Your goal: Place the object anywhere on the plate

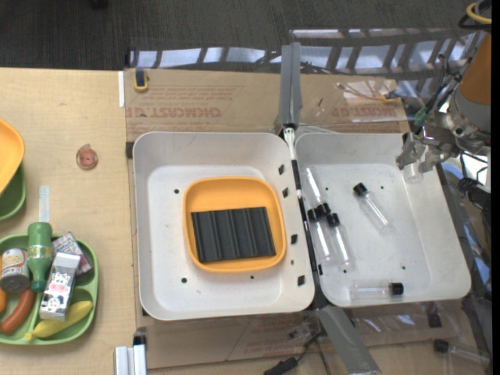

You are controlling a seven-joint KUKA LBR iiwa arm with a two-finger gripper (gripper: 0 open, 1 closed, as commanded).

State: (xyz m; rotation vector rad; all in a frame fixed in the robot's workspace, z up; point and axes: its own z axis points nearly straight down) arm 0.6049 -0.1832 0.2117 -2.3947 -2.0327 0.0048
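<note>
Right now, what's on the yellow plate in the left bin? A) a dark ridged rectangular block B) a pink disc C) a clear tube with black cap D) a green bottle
A: the dark ridged block lies flat on the yellow plate in the left bin; the clear tubes lie in the right bin.

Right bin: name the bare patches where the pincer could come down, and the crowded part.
In the right bin, bare floor lies right of the capped tube and below it, above the bottom tube. Crowded: the left wall, where several tubes cluster.
</note>
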